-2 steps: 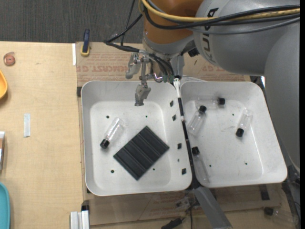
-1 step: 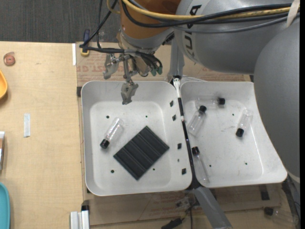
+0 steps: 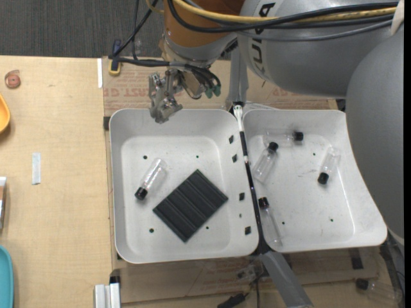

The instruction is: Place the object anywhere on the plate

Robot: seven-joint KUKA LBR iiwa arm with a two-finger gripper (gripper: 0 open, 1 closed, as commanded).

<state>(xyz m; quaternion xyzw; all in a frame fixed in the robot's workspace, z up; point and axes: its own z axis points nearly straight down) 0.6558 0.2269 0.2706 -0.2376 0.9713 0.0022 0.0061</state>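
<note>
One small vial (image 3: 149, 179) lies below the claw (image 3: 163, 108), beside the dark plate (image 3: 191, 205). It looks light, slippery; pinch its middle. Claw holds nothing; spread unclear.

Clear vial (image 3: 149, 179) with black cap, lying on its side, cap end toward the lower left, in the left bin (image 3: 128, 249), just beside the upper-left corner of the plate (image 3: 191, 205), a dark ribbed square lying flat and turned diamond-wise
</note>
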